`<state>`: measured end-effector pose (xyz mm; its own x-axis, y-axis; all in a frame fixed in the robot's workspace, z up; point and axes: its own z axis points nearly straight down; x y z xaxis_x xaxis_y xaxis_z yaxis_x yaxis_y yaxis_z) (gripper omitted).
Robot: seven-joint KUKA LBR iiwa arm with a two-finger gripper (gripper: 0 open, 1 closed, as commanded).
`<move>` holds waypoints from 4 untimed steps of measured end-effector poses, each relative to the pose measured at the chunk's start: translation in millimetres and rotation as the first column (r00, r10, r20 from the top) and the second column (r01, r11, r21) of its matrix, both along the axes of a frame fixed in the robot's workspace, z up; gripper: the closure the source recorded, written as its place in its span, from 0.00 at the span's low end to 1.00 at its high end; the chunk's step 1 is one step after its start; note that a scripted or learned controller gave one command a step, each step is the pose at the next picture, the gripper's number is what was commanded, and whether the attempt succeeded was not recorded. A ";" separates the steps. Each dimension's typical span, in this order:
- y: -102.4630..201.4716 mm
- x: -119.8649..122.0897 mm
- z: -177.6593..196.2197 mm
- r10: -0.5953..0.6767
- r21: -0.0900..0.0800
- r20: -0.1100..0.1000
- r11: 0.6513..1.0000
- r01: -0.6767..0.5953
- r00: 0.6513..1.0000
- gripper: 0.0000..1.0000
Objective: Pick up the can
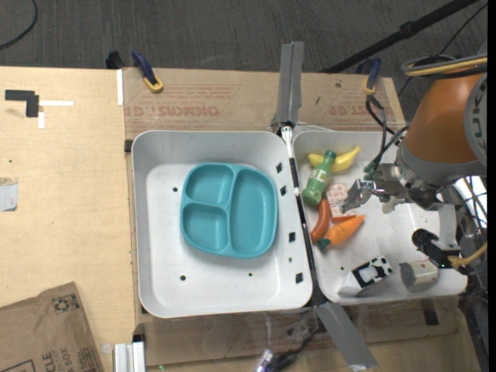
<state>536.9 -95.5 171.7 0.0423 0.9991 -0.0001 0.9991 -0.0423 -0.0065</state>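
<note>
Your claw hangs low over the right bin, in its upper middle, and at this slant you cannot tell whether it is spread or pressed together; nothing can be seen pinched in it. The can, a pale thing with red speckles, lies just beside the claw at its 9 o'clock, close enough that the two seem to touch or nearly so, though you cannot settle which. From the can, the green bottle leans at 10 o'clock, and the yellow banana sits past it at 12 o'clock near the bin's far wall. At the can's 6 o'clock the orange carrot lies beside a red-orange sausage shape. Well apart from the claw, at its 6 o'clock, a black-and-white toy rests near the bin's front wall, with a stubby grey object at 5 o'clock. Out at 9 o'clock, the left bin carries a teal divided plate.
</note>
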 end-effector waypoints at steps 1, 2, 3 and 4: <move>-88.6 -33.1 34.2 0.139 -0.001 0.004 0.990 -0.139 0.990 0.00; -125.1 -59.0 -8.6 0.059 0.001 0.003 0.998 -0.059 0.998 0.00; -123.8 -60.1 -73.0 0.117 0.007 0.000 0.993 -0.117 0.993 0.00; -125.0 -59.3 -81.8 0.644 0.003 0.006 0.765 -0.644 0.765 0.00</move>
